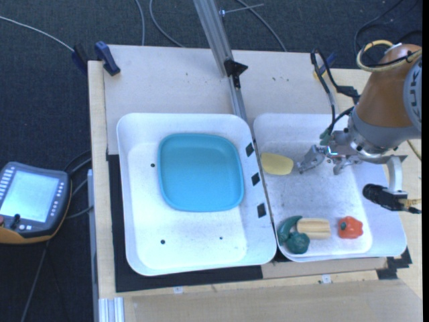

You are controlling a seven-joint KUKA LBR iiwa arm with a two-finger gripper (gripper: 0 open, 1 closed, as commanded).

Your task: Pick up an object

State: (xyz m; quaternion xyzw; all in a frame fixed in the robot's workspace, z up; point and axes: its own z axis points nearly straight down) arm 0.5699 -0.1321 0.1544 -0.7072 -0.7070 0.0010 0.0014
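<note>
while my tool hangs low over the right bin, its fingers look spread apart with nothing between them, though from this slant i can't be fully sure of the gap. the yellow piece lies just beside the tool at nine o'clock, near the bin's left wall. at the bin's six o'clock edge lie a green piece, a tan block touching it, and a red piece a little apart. the left bin holds a blue plate. i judge the yellow piece light, smooth and rounded, likely to slip or roll, so i'd close across its narrow middle, from above. it sits close to the wall, which may crowd one finger.
</note>
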